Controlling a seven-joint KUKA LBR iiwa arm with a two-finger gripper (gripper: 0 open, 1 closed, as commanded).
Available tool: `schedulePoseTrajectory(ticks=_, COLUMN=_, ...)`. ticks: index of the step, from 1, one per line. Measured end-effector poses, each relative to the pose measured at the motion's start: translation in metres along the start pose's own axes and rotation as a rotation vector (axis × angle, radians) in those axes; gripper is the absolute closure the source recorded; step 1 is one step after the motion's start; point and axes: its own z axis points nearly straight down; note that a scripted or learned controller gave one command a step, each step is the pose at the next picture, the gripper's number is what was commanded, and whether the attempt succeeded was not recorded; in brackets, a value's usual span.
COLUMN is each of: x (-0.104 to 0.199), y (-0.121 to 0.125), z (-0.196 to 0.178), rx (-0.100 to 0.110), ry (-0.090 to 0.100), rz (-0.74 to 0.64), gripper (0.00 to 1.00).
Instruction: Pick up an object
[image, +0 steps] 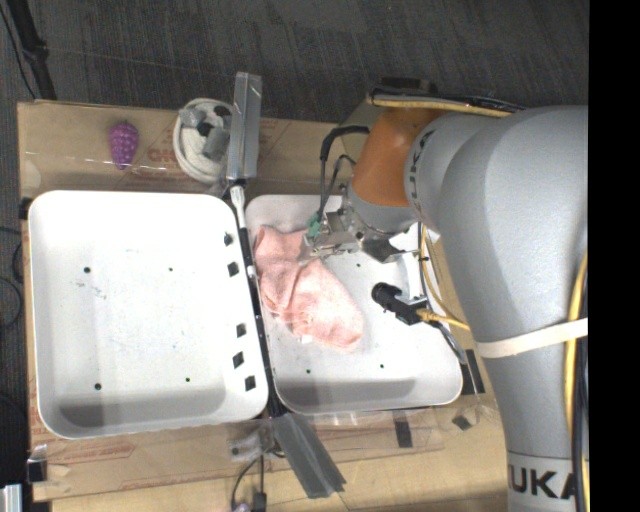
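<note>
From the overhead camera I have the grey arm's two-finger gripper (322, 236) low in the right-hand shallow white bin (400, 385), at the upper edge of the one crumpled pink cloth (300, 290), which lies against that bin's left wall. Whether the claw is apart or closed I cannot tell. I judge nothing lifted yet; grasp and raise remain. The left white bin (130, 300) makes two bins. One purple grape-like toy (123, 143) sits on the bench's far left corner.

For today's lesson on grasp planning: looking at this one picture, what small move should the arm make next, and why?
Probably lower the hand a little onto the pink cloth: it sits at the cloth's upper right edge in the right bin, with no cloth visibly gripped.
</note>
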Motion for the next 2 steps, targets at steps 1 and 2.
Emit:
schedulePoseTrajectory(ticks=1, x=0.042, y=0.029, z=-0.090, rx=-0.002, ry=-0.002, rz=-0.588, gripper=1.00)
schedulePoseTrajectory(ticks=2, x=0.055, y=-0.001, z=-0.088, rx=0.002, ry=0.000, rz=-0.497, gripper=1.00)
